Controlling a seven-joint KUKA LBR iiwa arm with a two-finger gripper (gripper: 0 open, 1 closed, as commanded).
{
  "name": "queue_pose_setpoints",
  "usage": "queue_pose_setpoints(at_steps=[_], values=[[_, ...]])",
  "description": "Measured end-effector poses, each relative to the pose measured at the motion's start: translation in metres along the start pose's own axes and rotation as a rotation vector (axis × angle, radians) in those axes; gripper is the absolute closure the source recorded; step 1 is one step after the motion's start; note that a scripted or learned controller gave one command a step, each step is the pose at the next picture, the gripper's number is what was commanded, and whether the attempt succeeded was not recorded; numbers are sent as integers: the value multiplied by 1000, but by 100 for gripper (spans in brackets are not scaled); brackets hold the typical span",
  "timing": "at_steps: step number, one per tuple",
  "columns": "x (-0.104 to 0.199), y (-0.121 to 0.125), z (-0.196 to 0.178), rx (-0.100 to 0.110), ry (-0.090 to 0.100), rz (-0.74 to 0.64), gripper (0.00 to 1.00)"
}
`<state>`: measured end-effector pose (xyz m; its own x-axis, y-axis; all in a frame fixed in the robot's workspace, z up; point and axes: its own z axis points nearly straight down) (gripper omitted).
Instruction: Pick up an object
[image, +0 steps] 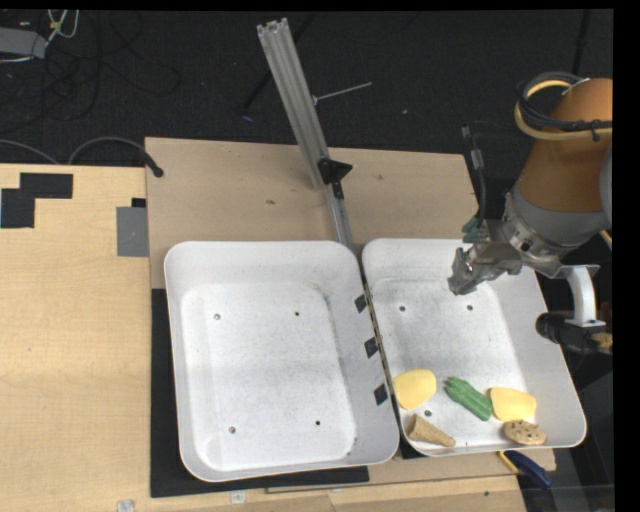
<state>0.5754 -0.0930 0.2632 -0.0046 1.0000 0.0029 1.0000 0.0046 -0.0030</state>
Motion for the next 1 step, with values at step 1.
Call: queue_pose_setpoints(at_steps=[1], values=[[55, 6, -1, 0, -1, 0, 100]])
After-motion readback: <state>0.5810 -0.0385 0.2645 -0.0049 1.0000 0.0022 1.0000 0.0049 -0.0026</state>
